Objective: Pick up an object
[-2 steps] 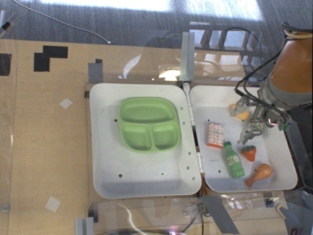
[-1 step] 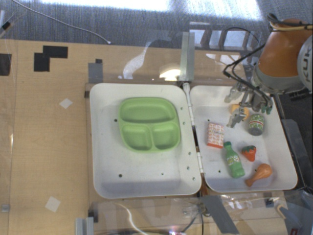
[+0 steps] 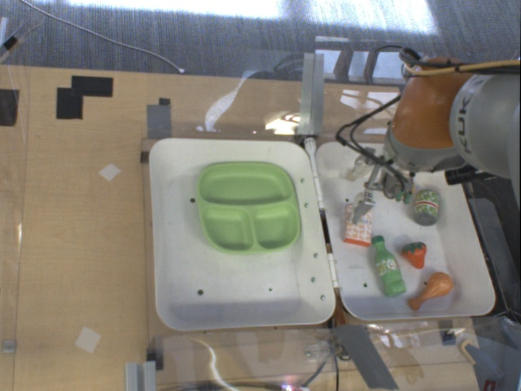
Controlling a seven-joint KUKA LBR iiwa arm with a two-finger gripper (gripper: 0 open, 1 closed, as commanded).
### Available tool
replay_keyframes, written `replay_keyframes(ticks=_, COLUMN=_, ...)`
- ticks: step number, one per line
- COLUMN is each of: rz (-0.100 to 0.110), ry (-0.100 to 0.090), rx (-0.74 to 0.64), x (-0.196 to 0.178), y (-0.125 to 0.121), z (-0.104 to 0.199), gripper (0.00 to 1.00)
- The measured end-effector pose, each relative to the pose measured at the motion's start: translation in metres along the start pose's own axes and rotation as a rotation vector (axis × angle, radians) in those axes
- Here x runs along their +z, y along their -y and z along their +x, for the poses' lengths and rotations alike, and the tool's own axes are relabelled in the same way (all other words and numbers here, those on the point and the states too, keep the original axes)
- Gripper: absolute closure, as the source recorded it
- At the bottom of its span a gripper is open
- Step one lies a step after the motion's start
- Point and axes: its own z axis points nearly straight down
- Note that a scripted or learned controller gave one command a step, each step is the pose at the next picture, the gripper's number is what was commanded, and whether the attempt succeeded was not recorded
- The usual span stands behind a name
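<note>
The claw (image 3: 366, 204) is seen low in the right bin (image 3: 480, 296), directly over the top end of a small red-and-white carton (image 3: 356, 225). Whether its fingers are spread or pressed together cannot be told, and no object is seen pinched between them. The carton, lying near the bin's left wall, is judged the likeliest target. For a sound grasp, the fingers should be set astride its narrow sides and lowered fully before being closed. The green bottle (image 3: 388, 266) just below should be left undisturbed. The green tray (image 3: 247, 207) in the left bin (image 3: 179, 300) is not involved.
</note>
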Motion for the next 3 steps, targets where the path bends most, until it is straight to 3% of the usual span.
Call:
replay_keyframes(ticks=1, rz=-0.002, ry=0.013, rx=-0.006, x=-0.016, y=-0.002, z=-0.004, gripper=1.0)
replay_keyframes(ticks=2, rz=-0.002, ry=-0.011, rx=0.265, x=-0.092, y=-0.068, z=0.015, gripper=1.0)
replay_keyframes(ticks=3, rz=-0.001, ry=-0.018, rx=0.42, x=-0.089, y=-0.177, z=0.043, gripper=1.0)
